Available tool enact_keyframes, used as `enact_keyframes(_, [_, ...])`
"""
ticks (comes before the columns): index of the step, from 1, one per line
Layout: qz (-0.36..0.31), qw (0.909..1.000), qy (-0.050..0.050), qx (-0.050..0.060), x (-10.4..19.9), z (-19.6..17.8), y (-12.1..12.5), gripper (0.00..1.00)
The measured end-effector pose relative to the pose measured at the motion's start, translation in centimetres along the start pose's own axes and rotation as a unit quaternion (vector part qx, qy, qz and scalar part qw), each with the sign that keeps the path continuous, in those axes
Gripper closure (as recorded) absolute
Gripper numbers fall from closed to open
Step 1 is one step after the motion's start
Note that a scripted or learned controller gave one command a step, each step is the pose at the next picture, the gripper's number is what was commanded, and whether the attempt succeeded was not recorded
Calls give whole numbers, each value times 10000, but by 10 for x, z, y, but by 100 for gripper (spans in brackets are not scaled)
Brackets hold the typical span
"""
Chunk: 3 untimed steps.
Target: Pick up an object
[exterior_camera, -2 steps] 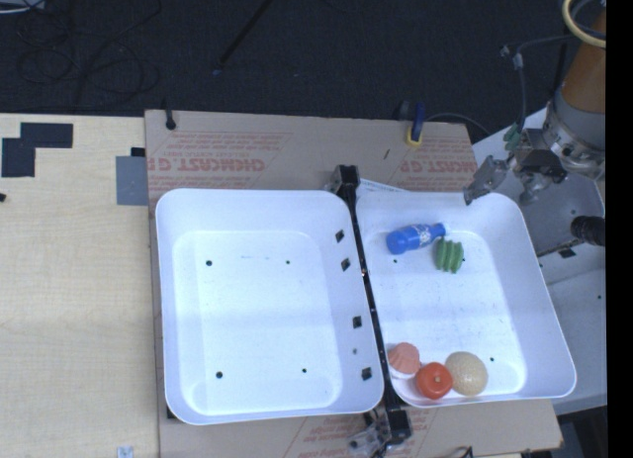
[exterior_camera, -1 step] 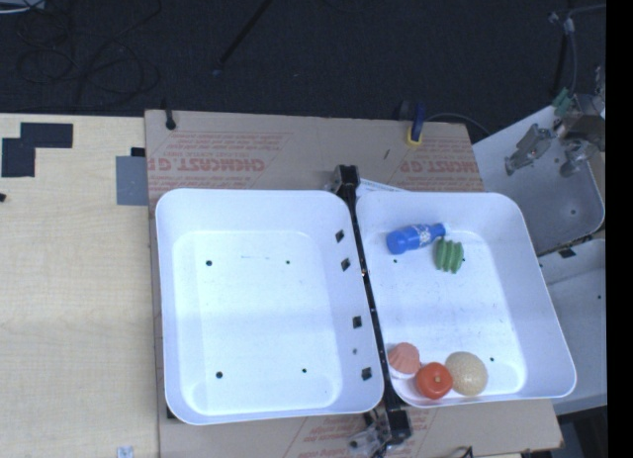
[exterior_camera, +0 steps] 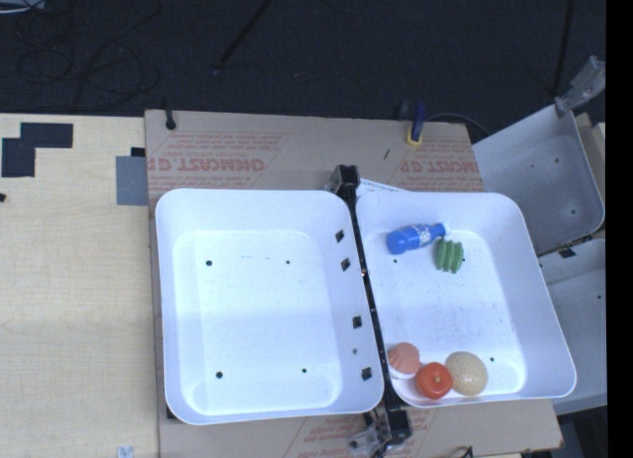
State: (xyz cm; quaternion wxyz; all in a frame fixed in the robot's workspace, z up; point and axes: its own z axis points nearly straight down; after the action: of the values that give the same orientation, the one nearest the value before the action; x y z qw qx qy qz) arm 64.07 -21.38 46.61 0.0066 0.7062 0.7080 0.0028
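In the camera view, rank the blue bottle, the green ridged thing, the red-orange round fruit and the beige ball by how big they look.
Largest to smallest as they look:
1. Blue plastic bottle, the longest.
2. Beige round ball.
3. Red-orange round fruit and green ridged object: too alike to rank.
All lie in the right white bin.

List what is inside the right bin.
The right bin holds a blue bottle, a green ridged piece, and near its front edge a pink ball, red ball and tan ball. Nothing looks covered.
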Motion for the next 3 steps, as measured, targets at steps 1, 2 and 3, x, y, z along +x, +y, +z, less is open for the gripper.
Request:
enact_keyframes(1, [-7,10000,20,60,1,-27,4,0])
enact_keyframes(2, [25,10000,33,84,0,-23,-43,0])
enact_keyframes(3, [0,10000,20,62,1,-52,-23,0])
